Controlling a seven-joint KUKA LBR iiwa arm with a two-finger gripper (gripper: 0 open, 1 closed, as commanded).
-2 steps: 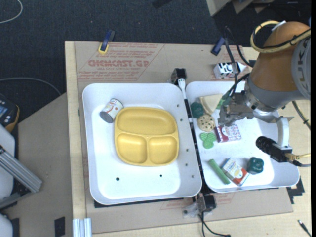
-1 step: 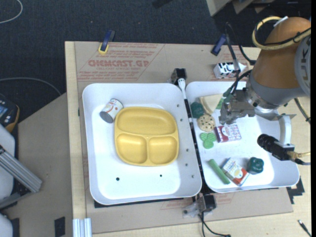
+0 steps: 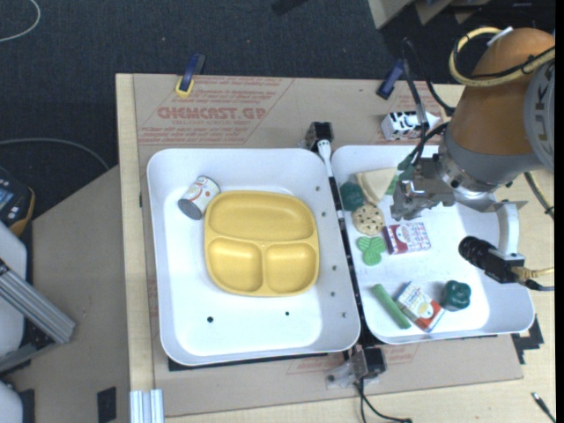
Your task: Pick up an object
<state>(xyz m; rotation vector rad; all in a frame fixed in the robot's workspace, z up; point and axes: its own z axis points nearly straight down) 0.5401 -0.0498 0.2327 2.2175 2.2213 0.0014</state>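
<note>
Bright, even overhead light, soft shadows, mild glare on white bins [image 3: 167,263], perhaps slight blur.

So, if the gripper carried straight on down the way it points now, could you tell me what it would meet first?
Most likely the red-and-white packet, which lies just below the gripper in the right bin. Depth is hard to judge from this slant, so the round cookie beside it is possible instead.

grey arm [image 3: 507,95] from the right, wrist bent down, jaws low
</note>
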